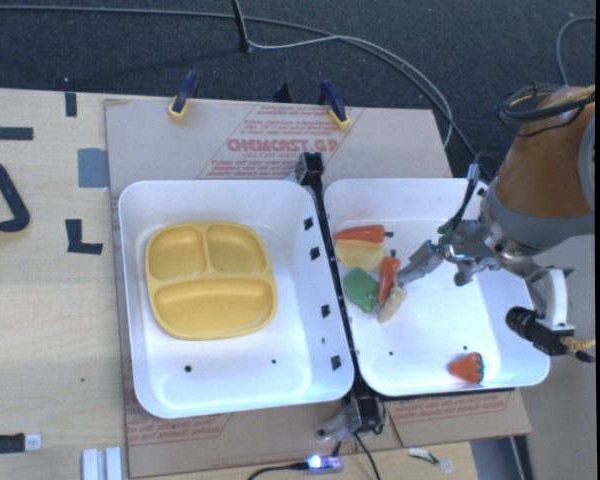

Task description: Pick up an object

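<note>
I am looking down on two white bins that sit side by side on a brown board. The left bin (140, 368) has a yellow tray (210, 278) in it, the kind with three parts for food. The right bin (430, 378) has a small heap of toy food near its left wall. In the heap I see a red and orange piece (361, 235) on top, a yellow piece (358, 255) just under it, a green piece (360, 289) below that, a thin orange piece (387, 277) like a carrot, and a pale tan piece (392, 304) touching the carrot's low end. A red toy like a strawberry (467, 368) lies by itself in the near right corner, well apart from the heap.

My arm (540, 178) comes in from the right (the orange band is easy to spot). The gripper (408, 268) points left and hangs just beside the carrot and the tan piece. I cannot tell if the pincer is apart or together, because it looks like one dark stick from here.
</note>
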Motion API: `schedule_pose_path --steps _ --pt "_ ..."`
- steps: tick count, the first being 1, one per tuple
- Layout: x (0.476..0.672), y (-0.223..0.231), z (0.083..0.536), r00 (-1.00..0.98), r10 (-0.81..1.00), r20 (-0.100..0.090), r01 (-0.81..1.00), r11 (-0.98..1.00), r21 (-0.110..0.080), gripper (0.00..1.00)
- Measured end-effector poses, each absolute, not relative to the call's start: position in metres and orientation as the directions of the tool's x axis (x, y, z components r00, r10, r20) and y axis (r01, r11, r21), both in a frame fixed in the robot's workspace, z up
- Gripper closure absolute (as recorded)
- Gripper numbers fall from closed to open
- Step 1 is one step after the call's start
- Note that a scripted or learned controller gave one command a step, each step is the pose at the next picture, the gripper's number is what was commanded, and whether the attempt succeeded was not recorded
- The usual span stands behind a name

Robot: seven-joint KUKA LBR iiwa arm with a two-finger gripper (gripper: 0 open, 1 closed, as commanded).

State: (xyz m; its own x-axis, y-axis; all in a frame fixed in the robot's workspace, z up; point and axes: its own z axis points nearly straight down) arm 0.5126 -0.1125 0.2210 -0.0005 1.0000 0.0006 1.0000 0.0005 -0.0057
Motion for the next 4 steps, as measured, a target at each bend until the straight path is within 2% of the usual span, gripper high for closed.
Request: schedule_pose_path --steps 2,3,4 --pt "0.501 -0.122 0.101 0.001 1.0 0.001 1.0 -0.001 -0.006 0.0" --pt "0.503 -0.121 0.114 -0.001 1.0 0.0 1.0 0.001 -0.001 1.0" --pt "0.5 -0.13 0.163 0.0 1.0 -0.001 1.0 0.0 0.003 1.0"
